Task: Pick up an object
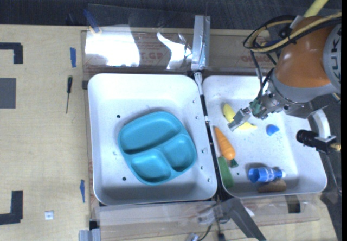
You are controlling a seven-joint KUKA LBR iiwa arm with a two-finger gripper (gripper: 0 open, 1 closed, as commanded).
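A robotics lab: wooden bench (38, 142) with black tape markers, twin white bins (103, 99), cabled arm (303, 61).

Yellow banana (232, 113) flat in right bin (309, 180), top-left, beside carrot (225, 144).

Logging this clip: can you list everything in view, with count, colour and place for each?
divided plate: 1, blue, three compartments, in the left bin
left bin: 1, white, left half of the bench
right bin: 1, white, beside the left bin
yellow object: 1, yellow, upper left of the right bin, next to the gripper
carrot: 1, orange, along the right bin's left wall
green object: 1, green, below the carrot
small blue piece: 1, blue, middle of the right bin
bottle: 1, blue, lying near the right bin's front wall
screwdriver: 1, dark, on the bench left of the bins
arm: 1, grey and orange, over the right bin
gripper: 1, at the yellow object
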